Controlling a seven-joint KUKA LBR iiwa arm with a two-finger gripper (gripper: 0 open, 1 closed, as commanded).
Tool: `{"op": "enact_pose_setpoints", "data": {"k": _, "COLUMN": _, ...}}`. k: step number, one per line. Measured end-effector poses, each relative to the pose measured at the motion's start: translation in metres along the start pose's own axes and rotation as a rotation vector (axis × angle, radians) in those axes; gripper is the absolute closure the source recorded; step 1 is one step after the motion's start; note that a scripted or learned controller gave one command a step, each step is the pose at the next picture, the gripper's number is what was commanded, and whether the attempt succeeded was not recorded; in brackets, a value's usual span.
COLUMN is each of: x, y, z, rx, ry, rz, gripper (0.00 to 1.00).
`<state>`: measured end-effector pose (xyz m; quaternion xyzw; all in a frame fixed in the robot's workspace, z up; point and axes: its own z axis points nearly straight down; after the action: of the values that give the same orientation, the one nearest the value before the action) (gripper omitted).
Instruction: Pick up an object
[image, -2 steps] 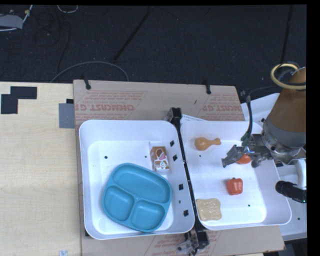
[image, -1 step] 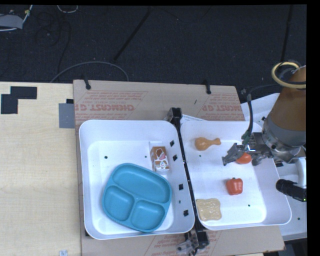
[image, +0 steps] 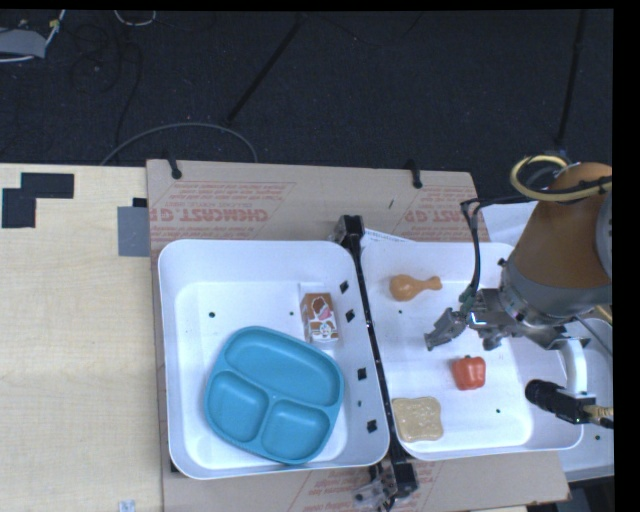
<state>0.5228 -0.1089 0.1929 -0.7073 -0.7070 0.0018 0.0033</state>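
Observation:
In the right bin (image: 505, 425) lie three things. A red toy pepper (image: 468, 372) sits near the middle. A tan slice of toast (image: 417, 418) rests at the front left corner. An orange drumstick-shaped toy (image: 412, 287) lies toward the back. My gripper (image: 465, 333) hovers just behind the pepper, fingers spread open with nothing between them. The grey arm with its orange band (image: 560, 235) comes in from the right.
The left bin (image: 185, 300) holds a blue divided plate (image: 272, 393) and a small printed packet (image: 320, 317) near the divider (image: 362, 340). Cardboard lies under both bins, with wooden bench to the left.

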Motion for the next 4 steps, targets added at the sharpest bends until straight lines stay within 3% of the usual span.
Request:
{"op": "enact_pose_setpoints", "data": {"k": 1, "x": -0.003, "y": 0.003, "z": 0.062, "rx": -0.001, "ry": -0.001, "rz": 0.000, "gripper": 0.00}}
{"op": "enact_pose_setpoints", "data": {"k": 2, "x": -0.004, "y": 0.003, "z": 0.079, "rx": -0.003, "ry": -0.001, "rz": -0.001, "gripper": 0.00}}
{"op": "enact_pose_setpoints", "data": {"k": 3, "x": -0.005, "y": 0.003, "z": 0.070, "rx": -0.002, "ry": 0.000, "rz": 0.007, "gripper": 1.00}}
{"op": "enact_pose_setpoints", "data": {"k": 4, "x": -0.005, "y": -0.002, "z": 0.027, "rx": -0.007, "ry": -0.002, "rz": 0.003, "gripper": 1.00}}
